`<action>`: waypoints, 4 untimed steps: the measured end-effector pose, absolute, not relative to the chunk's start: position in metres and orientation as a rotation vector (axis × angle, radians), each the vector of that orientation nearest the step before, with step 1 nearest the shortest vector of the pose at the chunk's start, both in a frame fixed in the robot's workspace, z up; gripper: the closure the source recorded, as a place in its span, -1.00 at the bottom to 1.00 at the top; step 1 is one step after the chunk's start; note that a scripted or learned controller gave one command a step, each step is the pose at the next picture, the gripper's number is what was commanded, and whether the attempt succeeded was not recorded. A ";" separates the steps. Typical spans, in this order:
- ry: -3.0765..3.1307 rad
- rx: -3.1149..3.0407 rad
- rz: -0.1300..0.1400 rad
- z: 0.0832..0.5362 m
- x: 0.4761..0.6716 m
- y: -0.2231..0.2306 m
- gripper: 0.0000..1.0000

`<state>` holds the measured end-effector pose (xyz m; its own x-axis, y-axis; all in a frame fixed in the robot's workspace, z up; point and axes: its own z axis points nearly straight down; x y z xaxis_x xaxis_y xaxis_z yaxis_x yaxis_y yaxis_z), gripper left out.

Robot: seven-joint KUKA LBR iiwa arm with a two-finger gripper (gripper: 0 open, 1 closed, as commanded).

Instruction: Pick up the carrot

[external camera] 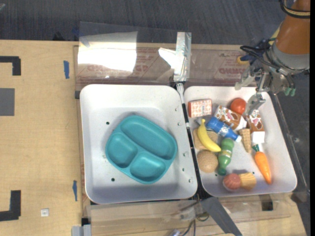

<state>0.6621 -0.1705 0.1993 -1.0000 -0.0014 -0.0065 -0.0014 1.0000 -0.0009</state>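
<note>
Two shallow white bins sit side by side on the surface (pixel 34 132), the left bin (pixel 93 107) carrying only a teal divided plate (pixel 141 149), likely kept apart as a place to put things. The right bin (pixel 285 176) is crowded with toy food, so any grasp has to be picked with care. The arm (pixel 294 33) reaches in from the right, its orange band above the wrist, and its tool (pixel 256 100) hangs over the bin's far right part, near a red tomato (pixel 238 105); whether it is released or clenched I cannot tell. Below lie a yellow banana (pixel 206 137), a green bottle (pixel 226 154) and a brown potato (pixel 207 162). The carrot (pixel 263 166) lies flat near the bin's right wall, tip toward the near rim, well apart from the tool and fairly free of neighbours, which should ease a grasp. It is not yet picked up.
</note>
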 end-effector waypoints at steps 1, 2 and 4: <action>3.127 0.149 -0.002 0.129 0.607 -0.167 -1.00; 3.101 0.082 -0.014 0.121 0.564 -0.177 -1.00; 3.057 0.070 -0.025 0.115 0.509 -0.221 -1.00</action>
<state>0.5092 -0.2208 0.1154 -0.9954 0.0449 -0.0844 0.0463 0.9988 -0.0143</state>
